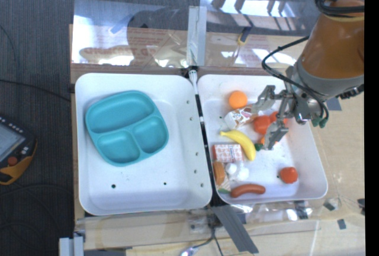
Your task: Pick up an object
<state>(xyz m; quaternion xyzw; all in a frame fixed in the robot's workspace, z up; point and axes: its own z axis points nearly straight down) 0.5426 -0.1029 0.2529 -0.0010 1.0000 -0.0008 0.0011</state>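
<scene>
My gripper point(268, 118) hangs low over the right bin point(314, 154), fingers spread open. One finger point(265, 96) points toward the bin's back, the other point(273, 137) toward its front. A red-orange, pepper-like object point(262, 124) lies in the gap between them, nearer the front finger; I cannot tell if either finger touches it. An orange ball point(237, 99) sits just left of the back finger. A yellow banana point(240, 143) lies left of the front finger. A white and red packet point(238, 116) rests between ball and banana.
The right bin also holds a red tomato point(288, 174), a brown sausage point(247, 190), a red and white box point(228, 152) and small items at the front left corner. A teal divided plate point(125, 127) lies in the left bin point(142, 189). A black cable loops above the wrist.
</scene>
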